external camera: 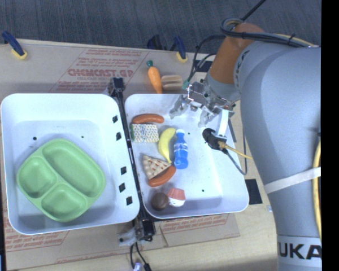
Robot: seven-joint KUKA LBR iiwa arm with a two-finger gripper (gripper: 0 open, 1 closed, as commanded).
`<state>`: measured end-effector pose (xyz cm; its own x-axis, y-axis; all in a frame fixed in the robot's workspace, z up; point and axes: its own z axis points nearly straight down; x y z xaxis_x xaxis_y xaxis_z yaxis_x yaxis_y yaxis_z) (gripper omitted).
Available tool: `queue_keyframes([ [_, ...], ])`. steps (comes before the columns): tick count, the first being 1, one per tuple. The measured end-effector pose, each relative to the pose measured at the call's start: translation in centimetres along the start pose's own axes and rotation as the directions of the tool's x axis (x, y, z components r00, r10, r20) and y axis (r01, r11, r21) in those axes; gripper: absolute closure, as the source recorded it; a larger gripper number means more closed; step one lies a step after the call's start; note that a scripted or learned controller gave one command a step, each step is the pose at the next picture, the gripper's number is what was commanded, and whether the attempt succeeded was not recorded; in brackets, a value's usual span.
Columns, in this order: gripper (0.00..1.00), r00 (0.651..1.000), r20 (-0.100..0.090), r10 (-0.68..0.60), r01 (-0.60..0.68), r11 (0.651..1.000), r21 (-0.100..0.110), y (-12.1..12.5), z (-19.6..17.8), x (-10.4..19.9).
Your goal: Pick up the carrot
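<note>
Orange is what we look for first, and we find it outside both bins: the carrot (154,78) lies on the surface (73,66) just beyond the far rim of the right bin (231,191), green top pointing away from us, with a small bun-like sandwich (171,82) just beside it on the right.

From the camera view we see the end effector (194,109) hanging over the far right part of that right bin, near the rim, its fingers (178,109) spread apart with nothing between them. It sits close to the carrot but apart from it, on the bin side of the rim. Above it we catch the orange band (229,52) and the big grey arm (277,112) coming in from the right.

Inside the right bin we count a sausage (147,118) at the far end, a cracker-like block (144,132), a banana (166,143) touching a blue bottle (181,149), a waffle wedge (154,165) resting against a second sausage (162,175), and near the front a brown ball (159,201) beside a red-and-white piece (176,196).

Over in the left bin (22,112) we have a green divided plate (60,179).
</note>
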<state>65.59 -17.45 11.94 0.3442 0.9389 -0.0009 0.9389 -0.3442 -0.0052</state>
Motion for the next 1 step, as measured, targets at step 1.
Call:
queue_keyframes([
  [1, 0.0, 0.985, -0.001, 0.174, -0.174, 0.985, 0.003, -0.49, 2.77, 1.4],
])
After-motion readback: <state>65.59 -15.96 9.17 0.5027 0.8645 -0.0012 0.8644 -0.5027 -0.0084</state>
